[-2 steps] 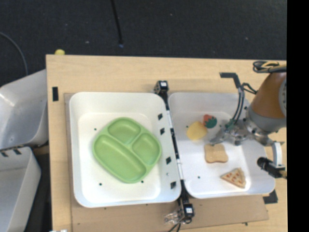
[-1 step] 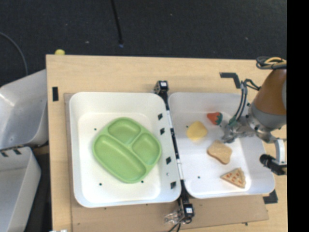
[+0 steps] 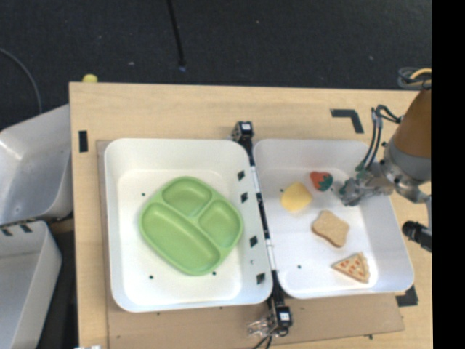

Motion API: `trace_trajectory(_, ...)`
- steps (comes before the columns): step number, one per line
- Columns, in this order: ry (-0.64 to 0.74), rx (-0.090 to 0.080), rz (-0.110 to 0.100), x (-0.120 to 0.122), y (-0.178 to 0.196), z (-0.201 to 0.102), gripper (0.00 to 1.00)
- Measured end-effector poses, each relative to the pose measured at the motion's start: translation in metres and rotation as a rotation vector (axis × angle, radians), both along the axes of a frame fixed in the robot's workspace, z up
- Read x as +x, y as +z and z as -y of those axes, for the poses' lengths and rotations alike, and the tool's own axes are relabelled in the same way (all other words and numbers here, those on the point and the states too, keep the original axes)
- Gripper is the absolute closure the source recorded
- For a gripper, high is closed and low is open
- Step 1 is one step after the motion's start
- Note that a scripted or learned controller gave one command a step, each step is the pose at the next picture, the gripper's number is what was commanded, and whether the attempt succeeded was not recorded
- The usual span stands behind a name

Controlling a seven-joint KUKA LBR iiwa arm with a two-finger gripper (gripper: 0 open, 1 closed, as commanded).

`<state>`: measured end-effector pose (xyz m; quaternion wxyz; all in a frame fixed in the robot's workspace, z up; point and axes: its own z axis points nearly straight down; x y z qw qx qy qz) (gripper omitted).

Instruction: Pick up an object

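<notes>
Approach step, nothing lifted yet. End effector [image 3: 351, 192] low in the right bin [image 3: 378, 282], just right of the strawberry [image 3: 320, 180]; whether open or closed, cannot tell, too small and blurred. Nothing visibly held. Landmark strawberry: yellow lemon-like piece [image 3: 296, 198] just left-below it, bread slice [image 3: 330, 228] below, pizza wedge [image 3: 353, 267] further below. Next likely needs a short shift onto the strawberry, then closing

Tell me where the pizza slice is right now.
The pizza slice lies in the right bin, near its front right corner, just below the bread slice.
</notes>
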<state>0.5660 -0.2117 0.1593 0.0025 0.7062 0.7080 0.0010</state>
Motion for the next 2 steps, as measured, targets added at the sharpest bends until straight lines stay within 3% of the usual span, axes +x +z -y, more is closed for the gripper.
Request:
trace_trajectory(1,0.000,-0.001,0.002,0.003,0.064,0.005,1.00)
trace_trajectory(2,0.002,0.001,-0.002,0.004,0.082,0.007,1.00)
